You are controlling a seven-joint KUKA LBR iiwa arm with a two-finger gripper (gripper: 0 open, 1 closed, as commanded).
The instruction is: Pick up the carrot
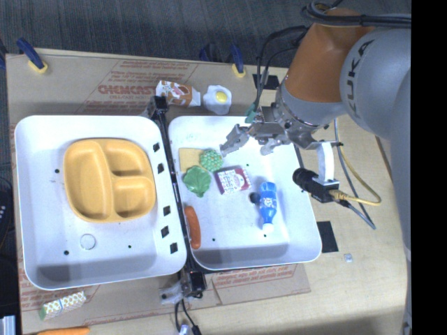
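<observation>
Orange carrot (193, 227) lying along the right bin's (300, 246) left wall near its front corner, gripper (250, 139) above the bin's back edge, fingers spread apart, holding nothing

Both white bins (42, 257) look like smooth, faintly glossy plastic. Inside the left bin, the yellow tray (110, 179) has a matt plastic finish. Printed brown cardboard (133, 81) covers the worktop beneath the bins. The carrot (193, 227) looks smooth and slightly shiny.

Single fixed camera above the bench (363, 187), angled down, both white bins (42, 208) framed
</observation>
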